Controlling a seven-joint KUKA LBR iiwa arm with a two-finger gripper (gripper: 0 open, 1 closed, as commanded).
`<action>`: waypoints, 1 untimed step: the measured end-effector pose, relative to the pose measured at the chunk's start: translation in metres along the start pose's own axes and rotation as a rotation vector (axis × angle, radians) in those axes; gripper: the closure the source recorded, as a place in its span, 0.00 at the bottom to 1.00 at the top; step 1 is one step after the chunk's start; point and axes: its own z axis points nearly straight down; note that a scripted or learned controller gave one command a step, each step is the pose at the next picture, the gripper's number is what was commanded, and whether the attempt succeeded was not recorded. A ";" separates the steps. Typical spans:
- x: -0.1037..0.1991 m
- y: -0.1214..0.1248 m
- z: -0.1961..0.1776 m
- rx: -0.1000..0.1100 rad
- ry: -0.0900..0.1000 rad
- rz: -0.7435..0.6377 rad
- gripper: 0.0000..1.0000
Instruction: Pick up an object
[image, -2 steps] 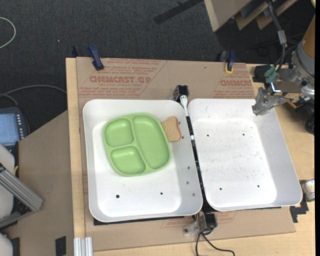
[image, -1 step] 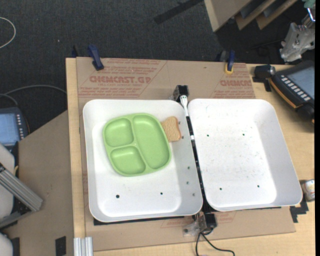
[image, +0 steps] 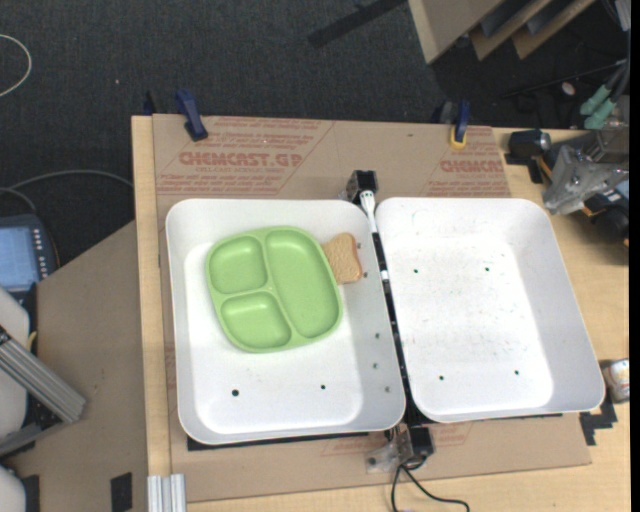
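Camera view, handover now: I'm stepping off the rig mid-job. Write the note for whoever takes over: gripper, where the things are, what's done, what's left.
Gripper: at the far right edge, off both bins; fingers can't be made out from here.
Left bin: green divided plate lying flat in the back half. Tan cracker-like piece rests against the plate's right rim, near the divider between bins.
Right bin: speckled floor, nothing to pick seen there.
Done: no pick yet; both things lie in the left bin.
Left: reach into the left bin, grasp one thing, lift. The cracker piece looks the easier grasp, though it sits close to the plate.
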 end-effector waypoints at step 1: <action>0.026 -0.002 0.120 0.008 -0.001 0.000 1.00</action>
